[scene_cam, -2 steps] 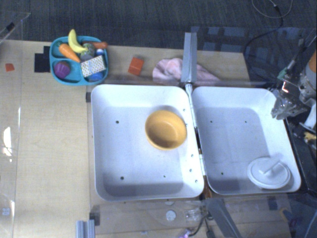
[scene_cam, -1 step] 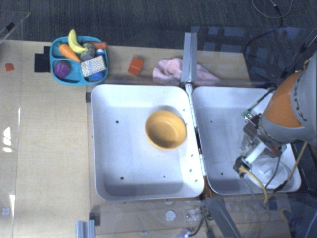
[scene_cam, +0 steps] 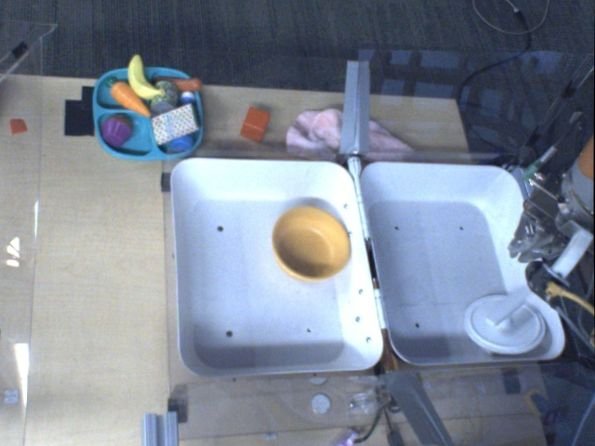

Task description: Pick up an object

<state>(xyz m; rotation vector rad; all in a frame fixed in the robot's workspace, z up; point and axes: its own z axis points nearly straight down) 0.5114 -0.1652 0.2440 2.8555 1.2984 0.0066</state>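
Observation:
A yellow bowl (scene_cam: pixel 311 242) sits upright in the left bin (scene_cam: pixel 223 286), toward its right side. A white round disc with a short stem (scene_cam: pixel 505 323) lies in the near right corner of the right bin (scene_cam: pixel 428 249). My gripper (scene_cam: pixel 532 238) hangs over the right rim of the right bin, a little beyond the white disc and apart from it. Cables and the wrist crowd around it, so its tip is hard to make out. Nothing shows between its fingers.
Beyond the bins, on the bench, stand a blue tray (scene_cam: pixel 139 142) of toy food, a small orange block (scene_cam: pixel 255 124) and a crumpled pink cloth (scene_cam: pixel 321 133). A grey post (scene_cam: pixel 352 110) rises where the two bins meet.

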